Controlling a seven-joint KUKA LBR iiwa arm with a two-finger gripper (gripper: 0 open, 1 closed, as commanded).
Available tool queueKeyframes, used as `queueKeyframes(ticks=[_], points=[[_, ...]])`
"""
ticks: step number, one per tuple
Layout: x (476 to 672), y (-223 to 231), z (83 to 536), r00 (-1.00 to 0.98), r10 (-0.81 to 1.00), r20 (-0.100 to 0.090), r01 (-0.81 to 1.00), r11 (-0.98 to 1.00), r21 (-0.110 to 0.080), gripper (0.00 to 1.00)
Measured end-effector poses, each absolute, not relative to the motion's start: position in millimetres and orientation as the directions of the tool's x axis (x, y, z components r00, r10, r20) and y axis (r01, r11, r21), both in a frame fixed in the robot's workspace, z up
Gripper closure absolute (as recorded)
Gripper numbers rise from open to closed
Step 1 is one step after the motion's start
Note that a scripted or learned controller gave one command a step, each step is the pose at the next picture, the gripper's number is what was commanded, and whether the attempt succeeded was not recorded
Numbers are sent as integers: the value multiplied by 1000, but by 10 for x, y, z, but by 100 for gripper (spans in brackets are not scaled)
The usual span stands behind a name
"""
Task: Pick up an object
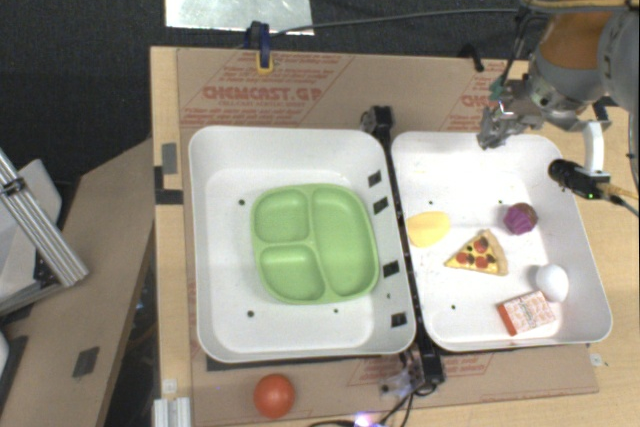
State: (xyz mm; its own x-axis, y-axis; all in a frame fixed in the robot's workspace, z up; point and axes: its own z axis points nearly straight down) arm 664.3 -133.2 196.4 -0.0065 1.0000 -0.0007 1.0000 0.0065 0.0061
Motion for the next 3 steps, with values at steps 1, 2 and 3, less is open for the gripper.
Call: queueKeyframes(ticks=[1,2,3], points=[[6654,-1333,2291,-6,1000,-1,1000,6,4,100],[6578,-784,2374,-6,1000,0,1000,6,1,100],[6536,-336,2350,-7,1000,0,1000,7,1,100]])
